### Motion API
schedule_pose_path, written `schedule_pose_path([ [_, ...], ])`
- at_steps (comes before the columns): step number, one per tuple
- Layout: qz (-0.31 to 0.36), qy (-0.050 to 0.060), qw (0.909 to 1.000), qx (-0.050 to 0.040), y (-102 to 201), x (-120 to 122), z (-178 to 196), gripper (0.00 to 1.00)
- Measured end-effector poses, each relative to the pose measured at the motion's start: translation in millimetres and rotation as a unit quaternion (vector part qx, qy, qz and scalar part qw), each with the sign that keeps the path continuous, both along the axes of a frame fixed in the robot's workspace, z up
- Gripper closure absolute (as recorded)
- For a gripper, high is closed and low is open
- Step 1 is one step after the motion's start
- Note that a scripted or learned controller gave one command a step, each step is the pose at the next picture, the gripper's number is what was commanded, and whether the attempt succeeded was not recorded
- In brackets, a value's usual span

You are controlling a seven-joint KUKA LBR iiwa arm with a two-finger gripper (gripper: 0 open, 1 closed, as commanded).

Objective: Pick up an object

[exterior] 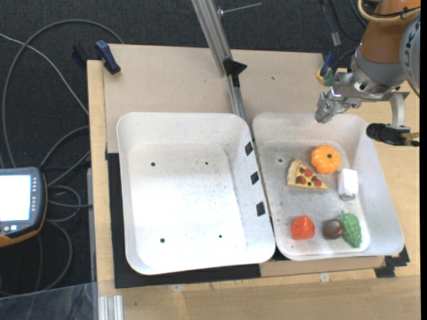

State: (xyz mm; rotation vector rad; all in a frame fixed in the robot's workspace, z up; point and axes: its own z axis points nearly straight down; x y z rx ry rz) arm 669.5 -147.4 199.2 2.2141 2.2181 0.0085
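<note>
Claw (325, 114): over the right bin's (373, 245) far edge, touching nothing that can be made out; its opening cannot be told.
Far side: orange pumpkin (325, 159), pizza slice (305, 176) just beside it.
Right edge: white block (347, 183).
Near edge: red pepper (302, 227), brown ball (333, 229), broccoli (351, 229).

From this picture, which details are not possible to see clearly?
- Gripper, camera view: too small and blurred to judge its fingers.
- Arm: cut off by the top and right edges.
- Brown object: too small to identify; touching the green toy.
- White block: markings unreadable.
</note>
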Motion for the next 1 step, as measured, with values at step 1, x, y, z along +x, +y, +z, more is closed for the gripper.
schedule_pose_path([
  [1, 0.001, 0.000, 1.0000, 0.0001, 9.6, 7.1, 56.3, 1.00],
])
